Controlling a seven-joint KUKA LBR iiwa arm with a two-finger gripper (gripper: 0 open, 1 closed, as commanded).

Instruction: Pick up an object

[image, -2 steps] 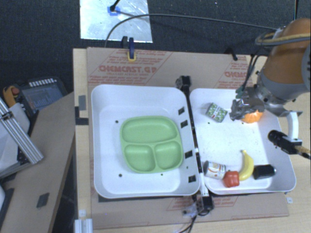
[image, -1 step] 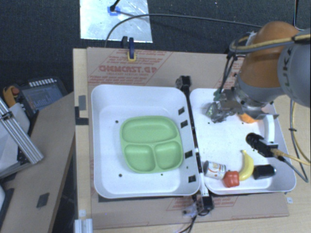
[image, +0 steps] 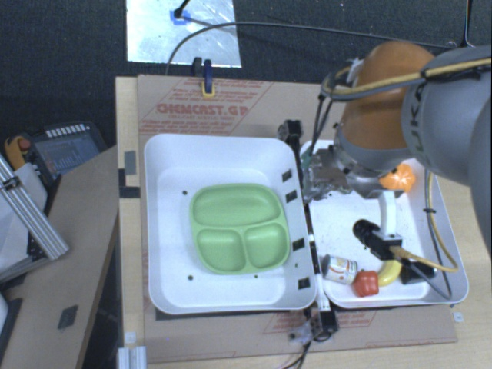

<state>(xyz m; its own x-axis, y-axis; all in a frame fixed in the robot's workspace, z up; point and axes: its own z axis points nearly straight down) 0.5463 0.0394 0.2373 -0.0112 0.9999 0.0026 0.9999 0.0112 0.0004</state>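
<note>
While the grey two-finger gripper hangs over the right white bin, jaw state indiscernible, the small red plastic pepper lies well apart.

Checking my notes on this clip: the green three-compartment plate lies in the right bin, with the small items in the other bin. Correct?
Not quite. The camera view shows the green three-compartment plate in the left bin; the small items lie in the right bin.

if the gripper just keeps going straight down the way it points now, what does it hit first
Probably the bare floor of the right bin near its left wall. The gripper points down over that upper left part, apart from the small can and red toy nearer the front. Depth is hard to judge from this slant.
</note>
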